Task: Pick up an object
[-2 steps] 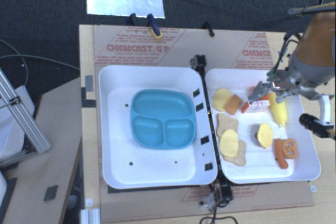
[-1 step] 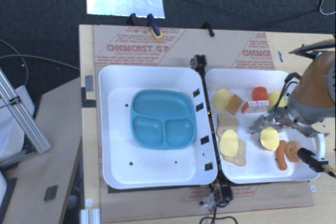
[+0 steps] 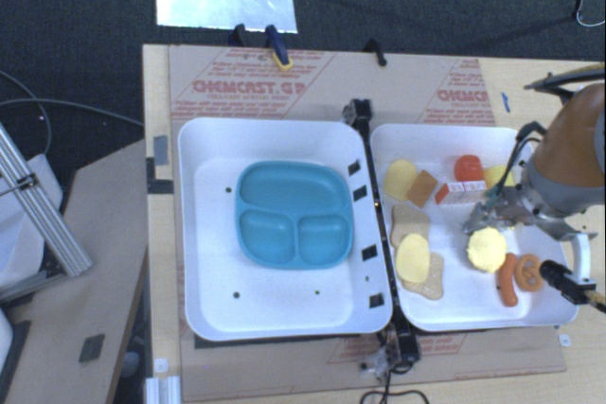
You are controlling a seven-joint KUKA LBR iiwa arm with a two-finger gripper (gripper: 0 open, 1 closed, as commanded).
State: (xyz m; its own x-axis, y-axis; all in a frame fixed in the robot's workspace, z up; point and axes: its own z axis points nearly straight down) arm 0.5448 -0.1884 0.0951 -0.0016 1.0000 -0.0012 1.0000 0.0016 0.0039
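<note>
Camera view puts the arm (image 3: 573,156) over the right bin (image 3: 445,317), reaching in from the right, with the gripper (image 3: 489,213) low above the middle of that bin. You cannot tell from this angle whether its jaws are released or clenched, since the wrist hides them, and nothing shows between them, so do not count anything as held.

The task names no particular object, so you may choose. What lies closest under the gripper is the round yellow piece (image 3: 487,250), just near of the tool and apparently touching or almost touching it. Left of it sit a pale yellow oval (image 3: 413,256) resting on a tan slice (image 3: 431,277), with a second yellow piece (image 3: 401,175) and a brown block (image 3: 422,187) farther back. A red item (image 3: 468,167) and a small red-and-white box (image 3: 461,191) lie on the far side, and orange sausage-like pieces (image 3: 516,275) on the near right. The left bin (image 3: 204,298) holds a blue divided plate (image 3: 293,212), well apart from the arm.

To do this step well, I would go for the round yellow piece: it stands fairly free, with bare bin floor on its left. Centre the tool over its middle before descending, because a rounded, smooth-looking shape is likely to squirt sideways if caught off-centre. Mind the orange pieces just to its right, which a finger might catch. Lift straight up and confirm the piece rises with the tool.
</note>
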